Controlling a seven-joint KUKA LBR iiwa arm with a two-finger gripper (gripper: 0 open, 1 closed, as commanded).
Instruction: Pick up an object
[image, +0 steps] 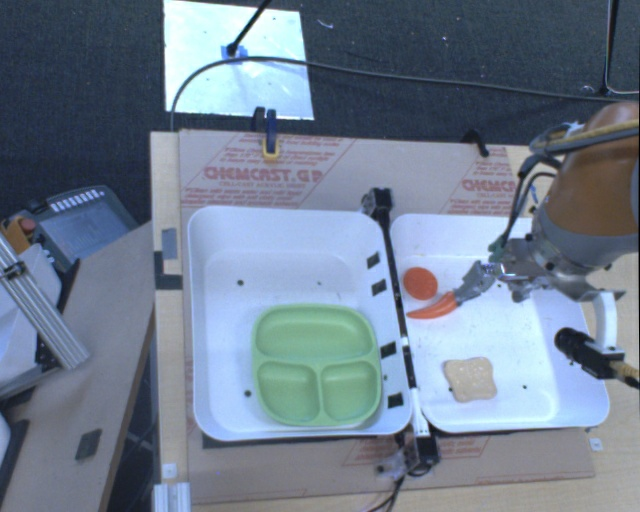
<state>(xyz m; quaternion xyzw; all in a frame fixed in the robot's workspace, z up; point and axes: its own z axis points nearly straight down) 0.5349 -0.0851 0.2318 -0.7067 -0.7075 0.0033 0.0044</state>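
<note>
- Right white shallow plastic bin: three loose items on its floor.
- Orange-red curved, tapered piece, pepper- or carrot-like: smooth, glossy plastic look, thick end toward the arm, thin point toward the divider between the bins. Lies flat near the bin's left side, in its upper half.
- Round flat orange-red disc, like a tomato slice: just beside the curved piece, up and to its left; touching or narrowly apart, cannot tell which.
- Pale tan, roughly square flat piece like a slice of toast: lower middle of the same bin, well apart from the two orange items.
- Grey arm with orange band reaches in from the right, low over the right bin.
- Metal two-finger gripper: its fingers point left, tips at the thick end of the curved piece, apparently pinching it; the contact is small and partly hidden, so the grip is not certain.
- Left white shallow bin: holds a light green three-compartment plastic tray in its lower right part.
- Both bins sit side by side on a counter covered with printed brown board.
</note>
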